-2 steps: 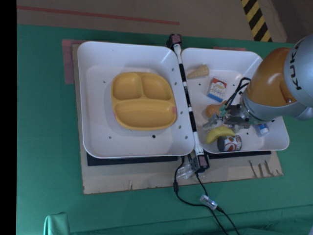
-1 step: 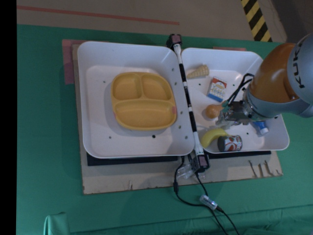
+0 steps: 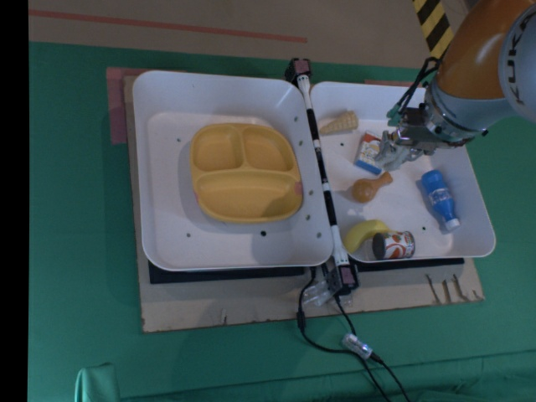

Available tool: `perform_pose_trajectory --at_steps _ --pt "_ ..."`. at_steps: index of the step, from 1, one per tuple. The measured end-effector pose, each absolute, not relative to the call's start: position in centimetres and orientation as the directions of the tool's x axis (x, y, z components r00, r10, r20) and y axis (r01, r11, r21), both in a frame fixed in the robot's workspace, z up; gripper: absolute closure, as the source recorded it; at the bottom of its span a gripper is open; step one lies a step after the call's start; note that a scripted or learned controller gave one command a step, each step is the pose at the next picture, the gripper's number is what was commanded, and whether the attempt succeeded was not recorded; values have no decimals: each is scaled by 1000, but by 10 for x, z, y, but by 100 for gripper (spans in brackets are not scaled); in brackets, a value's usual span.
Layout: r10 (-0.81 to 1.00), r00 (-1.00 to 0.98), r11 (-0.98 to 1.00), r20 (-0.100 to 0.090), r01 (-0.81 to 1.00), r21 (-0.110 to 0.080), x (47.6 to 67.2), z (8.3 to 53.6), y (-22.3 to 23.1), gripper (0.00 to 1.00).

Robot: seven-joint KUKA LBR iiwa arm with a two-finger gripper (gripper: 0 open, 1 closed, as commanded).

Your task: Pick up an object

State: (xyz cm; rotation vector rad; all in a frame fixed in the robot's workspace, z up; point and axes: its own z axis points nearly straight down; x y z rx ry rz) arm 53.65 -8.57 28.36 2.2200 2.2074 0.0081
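The right bin point(image 3: 474, 224) holds several small items. A waffle cone point(image 3: 337, 124) lies at its back left, and a red, white and blue carton point(image 3: 367, 152) sits just in front of it. A brown drumstick point(image 3: 371, 188) is in the middle, with a blue bottle point(image 3: 439, 198) to its right. A yellow banana point(image 3: 363, 234) and a small can point(image 3: 395, 245) rest at the front. My gripper point(image 3: 396, 151) hangs over the back of this bin, just right of the carton and above the drumstick. Nothing visible hangs from it.
The left bin point(image 3: 167, 249) holds a yellow divided plate point(image 3: 244, 172). A black and white divider point(image 3: 322, 182) runs between the bins. Cables point(image 3: 335, 312) trail off the cardboard base at the front. Green cloth surrounds the bench.
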Motion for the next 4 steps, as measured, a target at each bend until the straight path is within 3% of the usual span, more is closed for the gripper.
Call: perform_pose_trajectory --at_steps 1,2,3,4 --pt "1000 6 -6 -4 1000 10 536 283 -86 0" --pt "1000 8 -8 -5 1000 10 541 190 -114 0" --pt "1000 14 -14 -11 1000 23 543 205 -117 100" --pt "1000 6 -6 -2 1000 13 557 403 -52 100"
